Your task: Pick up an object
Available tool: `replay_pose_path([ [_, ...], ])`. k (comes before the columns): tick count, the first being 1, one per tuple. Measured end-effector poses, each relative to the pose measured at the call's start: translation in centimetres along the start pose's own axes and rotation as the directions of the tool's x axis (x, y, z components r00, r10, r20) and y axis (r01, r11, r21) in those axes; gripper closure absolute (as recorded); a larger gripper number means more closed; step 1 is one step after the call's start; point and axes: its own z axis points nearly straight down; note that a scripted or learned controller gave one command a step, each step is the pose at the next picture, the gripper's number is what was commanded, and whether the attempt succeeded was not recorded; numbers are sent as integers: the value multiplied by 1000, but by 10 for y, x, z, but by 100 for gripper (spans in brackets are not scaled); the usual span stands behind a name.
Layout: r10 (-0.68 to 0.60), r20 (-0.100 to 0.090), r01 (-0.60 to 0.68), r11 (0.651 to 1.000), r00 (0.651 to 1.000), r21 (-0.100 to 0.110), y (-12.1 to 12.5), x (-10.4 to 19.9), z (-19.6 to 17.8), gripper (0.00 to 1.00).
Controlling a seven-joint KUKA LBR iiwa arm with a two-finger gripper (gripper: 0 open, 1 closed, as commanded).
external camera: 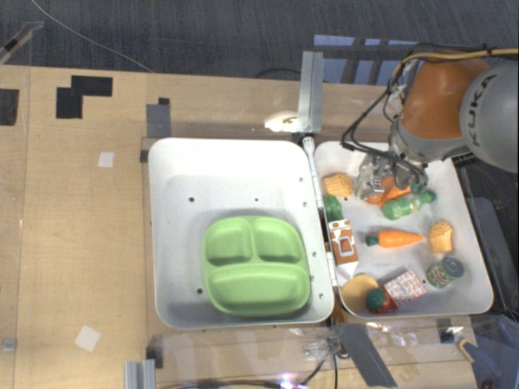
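My gripper [378,183] is down in the right bin [474,241], near its back middle, beneath the orange band of the arm. It sits right over a small orange piece [396,192] and beside a green toy vegetable [403,207]. Whether anything is between the fingers cannot be made out. An orange carrot [395,238] lies in the middle of the bin. A yellow toy [338,185] rests at the bin's left wall, just left of the gripper.
The left bin [174,217] holds a green divided plate [255,264]. The right bin also has a yellow corn piece [440,237], a small can [443,271], a pink-and-white packet [404,285], an orange box [343,241] and a yellow bowl [360,289] with a red-green toy.
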Motion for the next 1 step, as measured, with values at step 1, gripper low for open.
replay_pose_path([
  [1,-66,-2,66,998,998,-2,51,-17,-118,100],
])
